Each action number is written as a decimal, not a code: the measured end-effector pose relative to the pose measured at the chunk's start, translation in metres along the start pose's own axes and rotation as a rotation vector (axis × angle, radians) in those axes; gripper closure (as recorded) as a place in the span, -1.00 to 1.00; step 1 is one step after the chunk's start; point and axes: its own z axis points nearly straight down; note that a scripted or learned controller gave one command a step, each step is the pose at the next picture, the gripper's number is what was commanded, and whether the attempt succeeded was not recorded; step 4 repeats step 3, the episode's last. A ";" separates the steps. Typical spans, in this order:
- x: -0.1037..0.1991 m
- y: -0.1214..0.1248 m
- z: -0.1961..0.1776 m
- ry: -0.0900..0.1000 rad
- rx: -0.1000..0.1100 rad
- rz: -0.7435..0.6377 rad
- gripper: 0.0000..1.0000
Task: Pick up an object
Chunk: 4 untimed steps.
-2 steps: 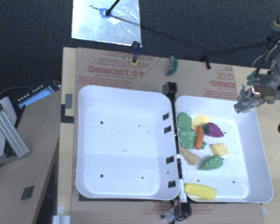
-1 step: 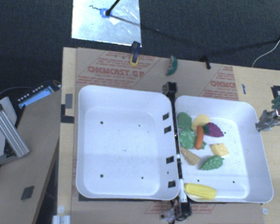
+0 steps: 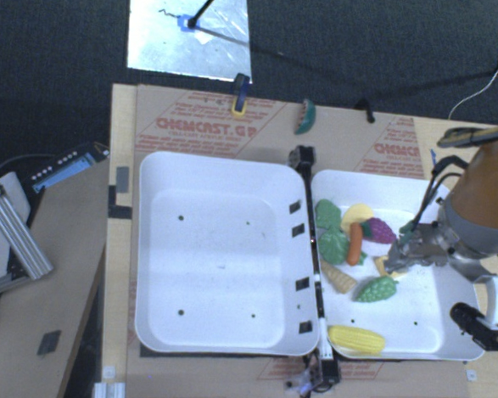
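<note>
Several toy foods are clustered in the right bin (image 3: 443,339). The end effector (image 3: 395,262) is seen just at three o'clock of them, above a small yellow piece (image 3: 381,264); its opening cannot be told. A centred, vertical descent is advised.

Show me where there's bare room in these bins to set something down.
The left bin offers open white floor from wall to wall. In the right bin, bare floor lies between the yellow corn and the gripper. It is crowded near the divider, around the purple grapes and orange carrot.
</note>
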 end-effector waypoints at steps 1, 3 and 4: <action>-0.021 -0.015 0.139 -0.004 -0.002 0.011 1.00; -0.004 -0.011 0.124 -0.004 -0.011 0.006 1.00; -0.004 -0.011 0.124 -0.004 -0.011 0.006 1.00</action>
